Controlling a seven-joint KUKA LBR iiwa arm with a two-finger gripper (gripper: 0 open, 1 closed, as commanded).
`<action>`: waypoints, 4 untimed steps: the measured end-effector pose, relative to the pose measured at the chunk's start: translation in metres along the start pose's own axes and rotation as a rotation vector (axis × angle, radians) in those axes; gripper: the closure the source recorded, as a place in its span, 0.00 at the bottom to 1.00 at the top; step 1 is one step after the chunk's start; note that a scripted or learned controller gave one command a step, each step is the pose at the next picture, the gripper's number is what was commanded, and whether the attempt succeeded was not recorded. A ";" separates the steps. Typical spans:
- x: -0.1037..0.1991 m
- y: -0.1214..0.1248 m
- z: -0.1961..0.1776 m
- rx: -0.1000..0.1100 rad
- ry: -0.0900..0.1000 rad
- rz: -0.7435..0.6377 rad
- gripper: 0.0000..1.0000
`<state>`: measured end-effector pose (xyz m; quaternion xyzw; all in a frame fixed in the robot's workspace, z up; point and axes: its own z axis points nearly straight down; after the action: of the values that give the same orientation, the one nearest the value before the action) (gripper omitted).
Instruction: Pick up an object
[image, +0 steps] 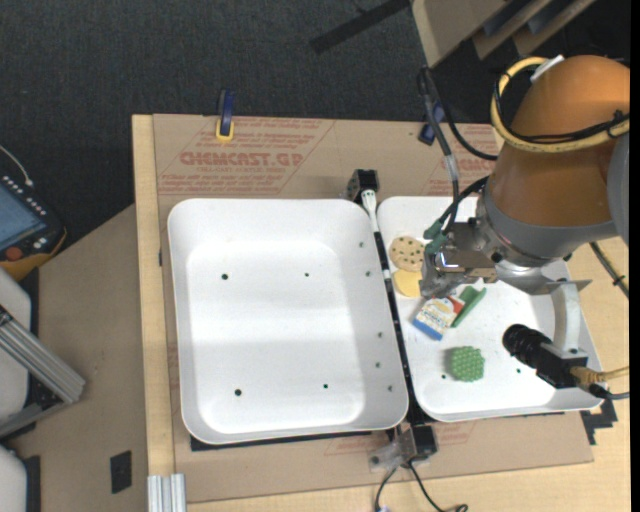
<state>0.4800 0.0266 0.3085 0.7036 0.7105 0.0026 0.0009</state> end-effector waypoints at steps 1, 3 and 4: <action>0.029 0.004 -0.051 -0.002 -0.001 0.005 1.00; -0.098 0.013 0.036 0.012 -0.006 0.023 1.00; -0.033 -0.001 0.002 0.001 -0.002 0.004 1.00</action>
<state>0.4794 -0.0067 0.3067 0.7049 0.7093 0.0019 0.0012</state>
